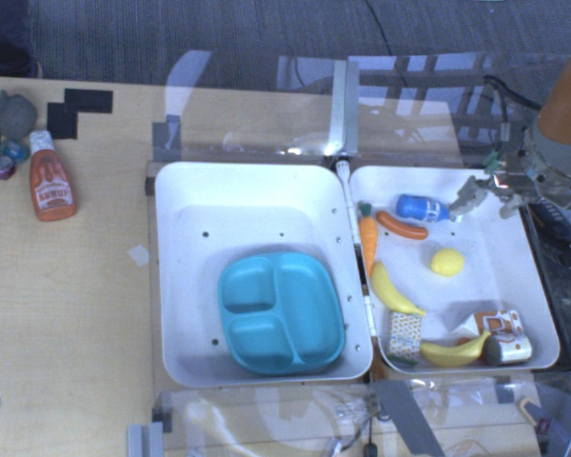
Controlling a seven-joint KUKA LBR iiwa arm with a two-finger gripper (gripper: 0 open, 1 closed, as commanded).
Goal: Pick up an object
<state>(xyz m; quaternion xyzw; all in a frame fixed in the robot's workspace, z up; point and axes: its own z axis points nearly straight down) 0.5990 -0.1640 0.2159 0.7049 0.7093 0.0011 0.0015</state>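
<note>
Divided plate (281, 312) in the left bin (186, 255), right bin (533, 284) beside it holding a bottle (421, 208) at the back, hot dog (402, 226) before it, carrot (367, 244) along the left wall, ball (446, 263) mid-bin, two bananas (392, 290) nearer the front, ketchup bottle (51, 188) on the bench (67, 331) far left.

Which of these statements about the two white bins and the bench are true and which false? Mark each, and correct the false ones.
1. The blue divided plate lies in the left bin. True.
2. The yellow ball sits on the blue plate. False: it rests in the right bin, apart from the plate.
3. A carrot lies by the right bin's left wall. True.
4. The ketchup bottle stands inside the left bin. False: it lies on the bench, left of both bins.
5. The gripper holds a banana. False: nothing is between its fingers.
</note>
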